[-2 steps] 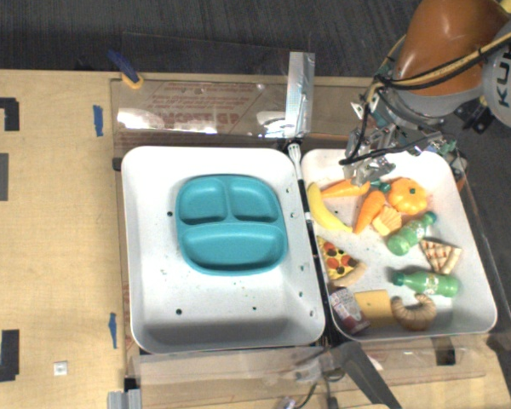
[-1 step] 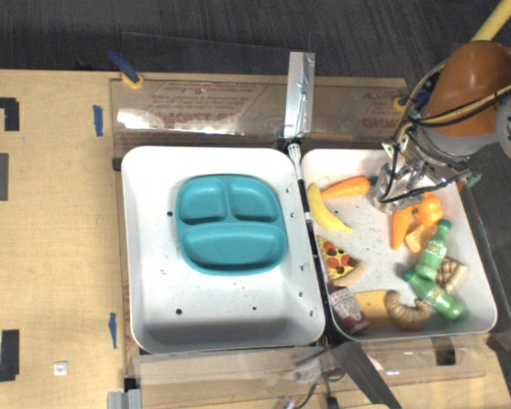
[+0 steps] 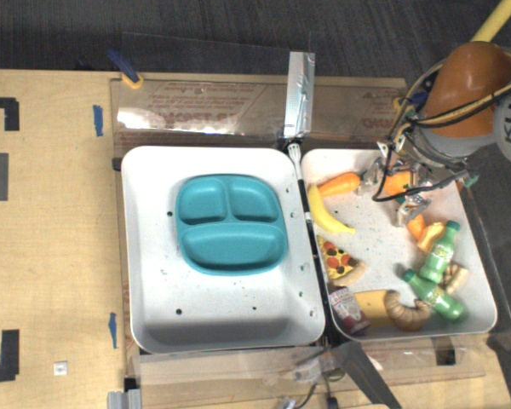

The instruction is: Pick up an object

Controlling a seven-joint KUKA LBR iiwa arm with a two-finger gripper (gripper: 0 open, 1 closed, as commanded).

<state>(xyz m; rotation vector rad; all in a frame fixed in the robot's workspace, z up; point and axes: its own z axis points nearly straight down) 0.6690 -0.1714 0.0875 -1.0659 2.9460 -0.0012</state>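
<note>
My gripper [image 3: 398, 190] hangs low over the back right part of the right bin [image 3: 376, 231], under the grey wrist and its orange band. A small orange object [image 3: 395, 182] lies right at the gripper, partly covered by it. An orange carrot [image 3: 341, 183] lies just left of the gripper, with a yellow banana [image 3: 325, 214] in front of the carrot. Another orange piece [image 3: 426, 231] sits just in front of the gripper to its right.
The right bin also has a pizza slice [image 3: 339, 261], two green bottles [image 3: 439, 261] [image 3: 435, 297], a brown ring [image 3: 407, 313] and a dark red can [image 3: 346, 308]. A teal divided plate [image 3: 230, 222] lies in the left bin [image 3: 145, 254].
</note>
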